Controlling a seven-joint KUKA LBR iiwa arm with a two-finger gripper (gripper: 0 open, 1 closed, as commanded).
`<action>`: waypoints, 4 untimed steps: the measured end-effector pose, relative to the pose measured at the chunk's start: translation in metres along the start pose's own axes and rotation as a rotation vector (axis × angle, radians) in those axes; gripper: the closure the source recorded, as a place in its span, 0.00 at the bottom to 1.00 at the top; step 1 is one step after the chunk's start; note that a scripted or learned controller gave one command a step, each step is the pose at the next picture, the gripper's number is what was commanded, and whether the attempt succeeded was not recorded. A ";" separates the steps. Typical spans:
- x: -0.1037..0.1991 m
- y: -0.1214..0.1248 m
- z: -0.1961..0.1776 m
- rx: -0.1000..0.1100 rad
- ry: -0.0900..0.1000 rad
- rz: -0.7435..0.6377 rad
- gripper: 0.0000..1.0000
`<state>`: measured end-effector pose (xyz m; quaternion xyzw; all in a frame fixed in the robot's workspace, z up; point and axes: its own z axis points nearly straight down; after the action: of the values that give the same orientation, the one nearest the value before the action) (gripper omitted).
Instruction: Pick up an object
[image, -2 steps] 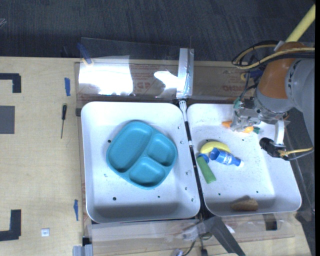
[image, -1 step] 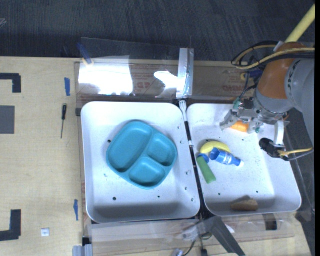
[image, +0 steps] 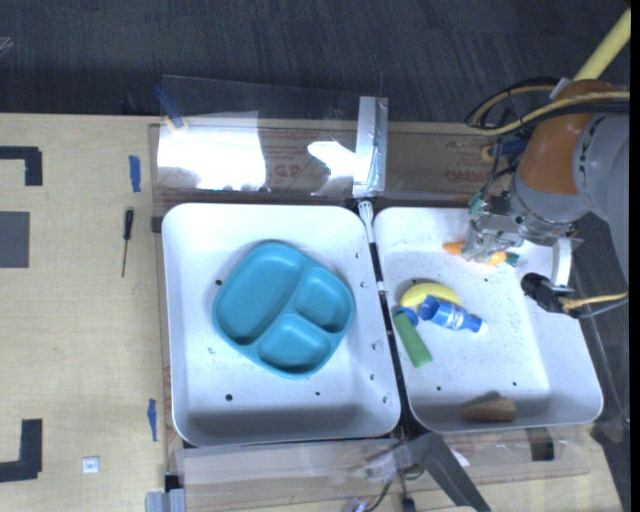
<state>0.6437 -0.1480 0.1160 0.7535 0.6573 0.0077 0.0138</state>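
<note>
No writing or brand can be read anywhere in the camera view; the bottle's label is too small to make out.

The left bin (image: 190, 400) holds one thing, a blue divided plate (image: 284, 306) with three compartments, lying flat near the bin's middle.

The right bin (image: 560, 385) holds several things. A yellow banana (image: 430, 293) curves near its centre-left; a blue bottle (image: 449, 316) with a white band lies touching the banana at about 4 o'clock from it, and a green stick-like piece (image: 411, 336) lies just beside both, at 7 o'clock from the banana. A brown lump (image: 489, 407) sits alone against the bin's wall at 6 o'clock. A small orange object (image: 455, 247) lies at the bin's 12 o'clock end.

The gripper (image: 490, 245) is low over that same end, just beside the orange object. Whether its fingers are apart or together I cannot tell.

On the bench (image: 70, 330), a thin dark tool (image: 127, 238) lies well apart from the bins, at 9 o'clock.
</note>
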 end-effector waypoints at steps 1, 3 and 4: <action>0.000 0.000 0.000 0.001 0.000 0.000 0.00; 0.045 -0.039 0.028 0.024 0.008 -0.141 0.00; 0.041 -0.101 0.025 0.024 0.008 0.003 0.00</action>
<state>0.5504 -0.0940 0.0872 0.7545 0.6563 0.0028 0.0023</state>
